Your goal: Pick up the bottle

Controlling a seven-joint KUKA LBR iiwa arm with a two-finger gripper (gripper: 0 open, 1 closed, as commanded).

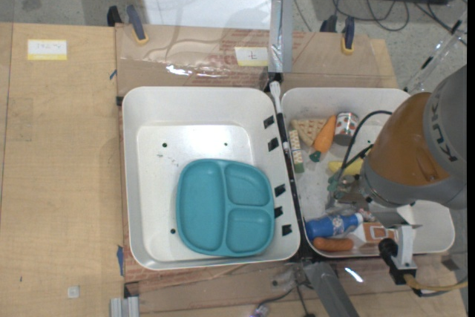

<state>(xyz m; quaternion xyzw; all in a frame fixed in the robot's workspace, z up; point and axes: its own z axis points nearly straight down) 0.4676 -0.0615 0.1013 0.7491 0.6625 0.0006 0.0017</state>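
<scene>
Bottle [335,224] lies on its side at about 6 o'clock in the right bin [297,104], blue cap end pointing toward 9 o'clock, close to the bin's near wall; an orange sausage-like piece [334,243] sits just beside it on the 6 o'clock side, apparently touching; gripper [344,197] hangs just above the bottle at its 12 o'clock, largely masked by the orange-banded wrist; how far it is open cannot be told, and nothing is seen held in it. Risks, as judged: bottle is round and lying flat, so an off-centre closing could roll or squirt it toward the wall; the sausage piece could be caught along with it or wedge the grasp; the near wall leaves little room on that side; the carrot [323,134] and can [344,127] at 12 o'clock lie well apart, unlikely to interfere; the teal tray [225,208] in the left bin [141,159] plays no part.
</scene>
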